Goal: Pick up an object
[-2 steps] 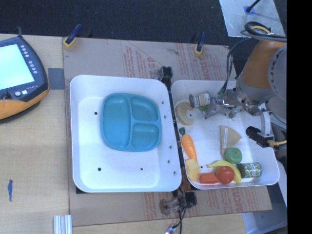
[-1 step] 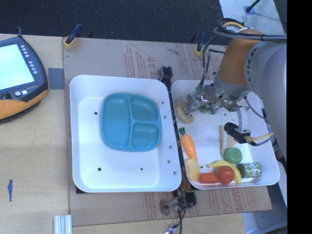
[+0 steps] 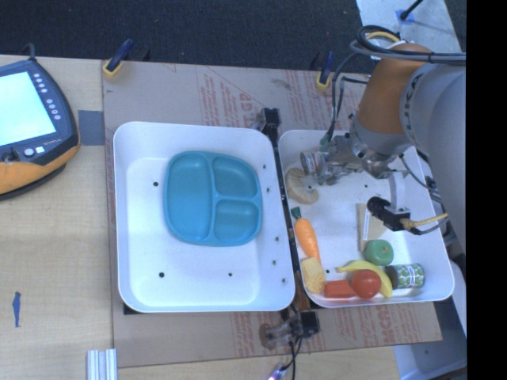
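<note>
Lettering in faded red runs unreadably across the cardboard sheet (image 3: 238, 93) under both bins, while the gripper (image 3: 310, 167) hangs over the right bin (image 3: 348, 153), grip state indiscernible.

Divided plate (image 3: 212, 196) in left bin (image 3: 127, 212)
</note>
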### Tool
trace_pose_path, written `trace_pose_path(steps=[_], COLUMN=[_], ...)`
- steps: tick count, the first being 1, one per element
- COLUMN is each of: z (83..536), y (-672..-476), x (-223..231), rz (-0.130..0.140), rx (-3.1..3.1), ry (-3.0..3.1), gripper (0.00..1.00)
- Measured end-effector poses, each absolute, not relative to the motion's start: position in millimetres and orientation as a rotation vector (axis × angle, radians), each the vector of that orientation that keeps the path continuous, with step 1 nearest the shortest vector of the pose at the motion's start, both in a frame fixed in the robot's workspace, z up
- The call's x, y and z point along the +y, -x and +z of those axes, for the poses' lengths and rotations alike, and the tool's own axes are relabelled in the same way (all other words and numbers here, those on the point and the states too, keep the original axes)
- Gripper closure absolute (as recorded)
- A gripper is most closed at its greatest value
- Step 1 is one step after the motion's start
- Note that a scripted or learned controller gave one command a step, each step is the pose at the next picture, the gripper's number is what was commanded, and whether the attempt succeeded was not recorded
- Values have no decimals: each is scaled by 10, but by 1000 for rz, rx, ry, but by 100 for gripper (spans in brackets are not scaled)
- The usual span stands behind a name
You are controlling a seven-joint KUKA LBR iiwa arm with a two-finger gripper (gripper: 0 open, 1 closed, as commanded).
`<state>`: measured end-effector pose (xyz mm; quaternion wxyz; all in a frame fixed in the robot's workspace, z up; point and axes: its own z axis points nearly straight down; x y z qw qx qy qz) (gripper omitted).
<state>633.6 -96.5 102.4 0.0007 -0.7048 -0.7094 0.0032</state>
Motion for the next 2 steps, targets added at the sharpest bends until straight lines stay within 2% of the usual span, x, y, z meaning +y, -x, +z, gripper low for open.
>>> trace_pose_path(steps=[1,2], z=[1024,1126], y=[-6336,-6336], x=[-964,-973], rz=[10,12], rx=[-2228,-2227], ry=[2213,2212], gripper=[0,100])
